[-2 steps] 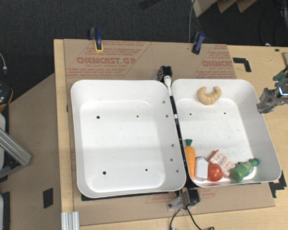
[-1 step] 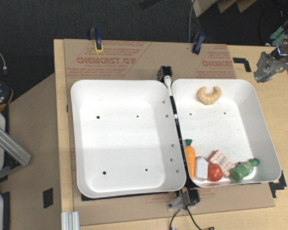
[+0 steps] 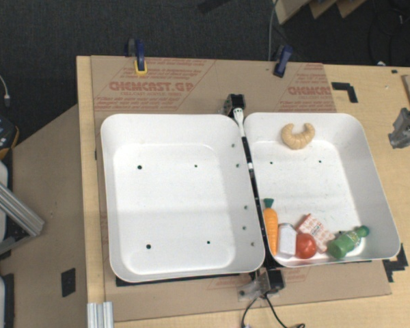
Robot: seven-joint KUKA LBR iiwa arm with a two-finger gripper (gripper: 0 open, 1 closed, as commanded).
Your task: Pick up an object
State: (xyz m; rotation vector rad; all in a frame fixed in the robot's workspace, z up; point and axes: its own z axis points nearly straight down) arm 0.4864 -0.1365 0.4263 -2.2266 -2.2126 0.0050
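Gripper [image 3: 402,129] at the bench [image 3: 191,74] edge, open or shut you cannot tell, croissant [image 3: 298,134] near it, carrot [image 3: 270,225], tomato [image 3: 305,245], green bottle [image 3: 346,243] farther off

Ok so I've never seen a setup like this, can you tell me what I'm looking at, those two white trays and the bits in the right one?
One camera fixed above a bench looks down at a slant. Two shallow white bins sit side by side. The left bin is for sorting. The right bin holds toy food: a croissant near its far edge, and along its near edge a carrot, a red tomato-like piece, a small printed packet and a green bottle. A robot arm is meant to reach in from the right and pick one up.
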